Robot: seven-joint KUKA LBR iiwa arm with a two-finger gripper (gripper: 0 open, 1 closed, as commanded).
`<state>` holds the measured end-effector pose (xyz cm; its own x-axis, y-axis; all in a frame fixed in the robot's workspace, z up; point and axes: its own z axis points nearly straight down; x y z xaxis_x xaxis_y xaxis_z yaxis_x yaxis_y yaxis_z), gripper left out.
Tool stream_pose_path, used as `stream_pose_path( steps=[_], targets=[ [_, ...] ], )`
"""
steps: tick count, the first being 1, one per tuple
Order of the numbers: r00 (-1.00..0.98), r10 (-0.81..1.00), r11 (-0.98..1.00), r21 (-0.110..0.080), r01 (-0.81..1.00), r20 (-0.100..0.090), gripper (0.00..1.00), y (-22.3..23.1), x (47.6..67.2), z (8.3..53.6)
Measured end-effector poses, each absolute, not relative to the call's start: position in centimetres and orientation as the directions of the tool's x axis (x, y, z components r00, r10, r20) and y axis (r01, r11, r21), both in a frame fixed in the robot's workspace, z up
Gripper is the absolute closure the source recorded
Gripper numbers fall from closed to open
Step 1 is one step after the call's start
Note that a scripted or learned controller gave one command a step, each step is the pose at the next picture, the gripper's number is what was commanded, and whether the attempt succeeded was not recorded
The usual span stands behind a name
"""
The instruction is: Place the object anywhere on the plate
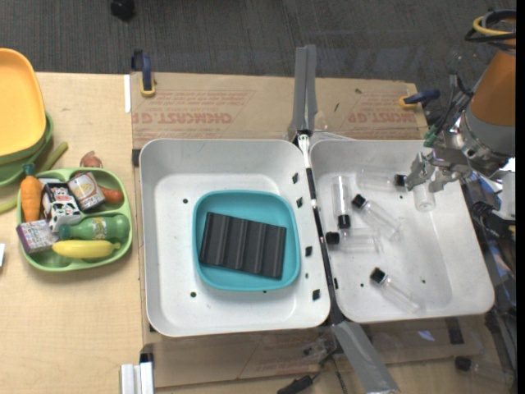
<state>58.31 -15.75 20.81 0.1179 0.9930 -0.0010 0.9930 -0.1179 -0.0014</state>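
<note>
A dark grey ridged rectangular block lies flat on the square teal plastic plate in the left shallow white bin, well apart from the two-finger gripper and off to its left in the camera view. The gripper hangs over the upper right part of the right white bin, pinching a clear plastic vial between its fingers. Other clear, black-capped vials lie scattered below and to its left, with a green tray of toy food far beyond on the bench.

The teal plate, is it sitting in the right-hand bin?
No, the teal plate sits in the left bin, with a dark ridged block on it.
</note>
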Motion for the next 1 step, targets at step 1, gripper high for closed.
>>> stream_pose_path(
  steps=[1],
  targets=[
    [0.118, 0.993, -0.118, -0.001, 0.993, -0.001, 0.00, -15.75, 58.32, 20.81]
  ],
)
